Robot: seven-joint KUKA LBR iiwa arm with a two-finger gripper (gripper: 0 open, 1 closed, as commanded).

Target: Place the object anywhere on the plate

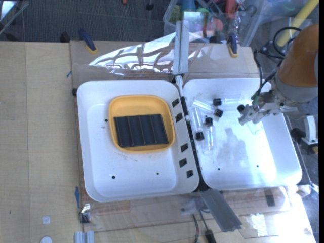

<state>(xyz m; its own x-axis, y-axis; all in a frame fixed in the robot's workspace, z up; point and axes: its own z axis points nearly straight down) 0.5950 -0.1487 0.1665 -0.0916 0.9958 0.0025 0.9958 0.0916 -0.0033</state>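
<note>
A yellow, rounded-square plate [139, 101] lies in the left bin [96, 151], and a black ribbed slab [140, 130] covers its middle. Several small clear vials with black caps [206, 121] are scattered in the upper left part of the right bin [263, 161]. My gripper [249, 114] hangs over the right bin's upper right area. It is just to the right of the vials and well away from the plate. I see nothing held in it.
The divider between the bins carries a row of black clips [183, 147]. Crinkled clear plastic [147, 57] lies behind the bins, and a crate of colourful items [217, 4] stands further back. The arm's orange band [304, 54] looms at the right edge.
</note>
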